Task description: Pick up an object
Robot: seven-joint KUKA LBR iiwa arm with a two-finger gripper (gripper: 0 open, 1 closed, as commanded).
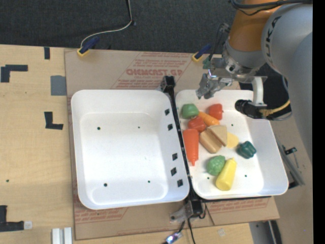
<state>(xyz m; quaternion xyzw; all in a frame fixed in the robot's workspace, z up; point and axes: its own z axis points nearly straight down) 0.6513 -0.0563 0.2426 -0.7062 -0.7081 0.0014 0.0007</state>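
Claw [207, 89]: dull grey metal, matt. Band [254, 19] above it: orange, smooth, soft sheen. Arm shell [297, 39] to right: grey, satin.

Bin [254, 184] under claw: white plastic, smooth, slight gloss. Bin [122, 146] left of claw: same white plastic, brighter glare along near wall.

Toy food below claw: plastic look. Carrot [191, 145] smooth, orange, faint shine. Corn [226, 174] yellow, glossy. Dark green pepper [246, 149] shiny. Bread piece [213, 139] tan, matt.

Sheet [147, 75] beneath bins: brown cardboard, matt, red print. Bench [30, 151] far left of claw: pale wood look, matt. Backdrop [66, 9] behind: dark cloth, rough.
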